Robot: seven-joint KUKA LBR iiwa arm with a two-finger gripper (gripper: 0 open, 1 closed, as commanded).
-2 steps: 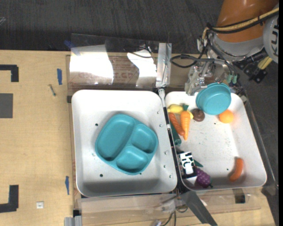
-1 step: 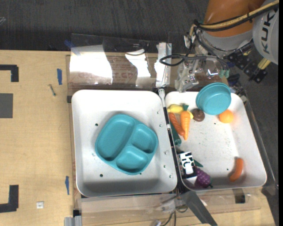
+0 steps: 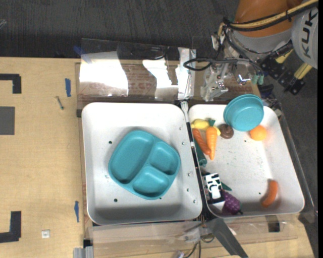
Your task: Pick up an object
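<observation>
My gripper [image 3: 215, 90] hangs over the back left rim of the right bin [image 3: 252, 166], its fingers apart with nothing between them. Just right of it a teal bowl [image 3: 245, 112] rests tilted in the bin's back corner. An orange fruit [image 3: 258, 132] lies beside the bowl. Along the bin's left wall lie a yellow piece [image 3: 200, 123], a carrot [image 3: 211, 141], a small brown piece [image 3: 227, 132] and a second orange piece [image 3: 202, 142]. Near the front are a black and white box [image 3: 214, 186], purple grapes [image 3: 231, 202] and an orange sausage shape [image 3: 271, 192].
The left bin [image 3: 96, 126] holds a teal divided plate [image 3: 145, 163]. A shiny clear sheet [image 3: 131, 75] lies behind the bins. The arm's orange band [image 3: 262, 15] and cables hang over the back right. Wooden bench [image 3: 35, 151] extends to the left.
</observation>
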